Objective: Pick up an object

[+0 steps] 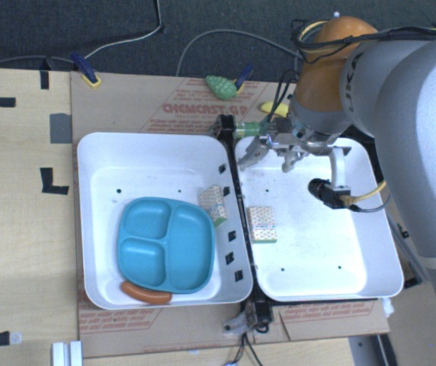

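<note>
Lower left, an orange sausage-shaped toy (146,293) beside the blue divided plastic plate (165,244): light, rounded, likely slippery; take it mid-length, your two-finger gripper (270,157) hanging spread, empty, upper centre

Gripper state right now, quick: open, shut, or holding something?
Gripper: open, holding nothing, over the far left corner of the right bin.
</note>
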Tool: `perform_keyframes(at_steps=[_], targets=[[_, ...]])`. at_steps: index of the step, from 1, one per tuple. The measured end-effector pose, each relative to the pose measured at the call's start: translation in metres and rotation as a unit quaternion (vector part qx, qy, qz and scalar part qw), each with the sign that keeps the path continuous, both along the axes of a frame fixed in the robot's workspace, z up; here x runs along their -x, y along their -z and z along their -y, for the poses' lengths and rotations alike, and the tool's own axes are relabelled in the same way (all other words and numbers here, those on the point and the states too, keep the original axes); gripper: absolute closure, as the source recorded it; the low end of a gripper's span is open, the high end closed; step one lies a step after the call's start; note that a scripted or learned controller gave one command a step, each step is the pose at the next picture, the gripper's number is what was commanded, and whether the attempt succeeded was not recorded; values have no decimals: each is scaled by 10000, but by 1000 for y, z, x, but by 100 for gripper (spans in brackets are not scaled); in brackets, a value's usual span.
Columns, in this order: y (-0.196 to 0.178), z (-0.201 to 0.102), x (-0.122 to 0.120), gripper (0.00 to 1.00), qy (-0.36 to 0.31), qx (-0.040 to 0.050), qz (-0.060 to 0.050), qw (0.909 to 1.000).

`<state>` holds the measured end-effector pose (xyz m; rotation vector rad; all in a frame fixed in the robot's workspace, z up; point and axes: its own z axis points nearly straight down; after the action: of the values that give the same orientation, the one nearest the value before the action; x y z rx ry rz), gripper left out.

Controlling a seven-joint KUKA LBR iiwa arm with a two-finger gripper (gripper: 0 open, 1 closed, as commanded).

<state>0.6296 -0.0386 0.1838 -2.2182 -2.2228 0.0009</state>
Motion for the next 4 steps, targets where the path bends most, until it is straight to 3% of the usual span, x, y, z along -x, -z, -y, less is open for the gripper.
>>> perform_keyframes(at_steps=[1,2,3,4], targets=[[-2,-8,-4,0,2,1,-1,10000],[0,-36,67,0,4,3,-1,10000],[0,24,49,0,13,10,-1,10000],[0,3,49,0,3,0,-2,10000]])
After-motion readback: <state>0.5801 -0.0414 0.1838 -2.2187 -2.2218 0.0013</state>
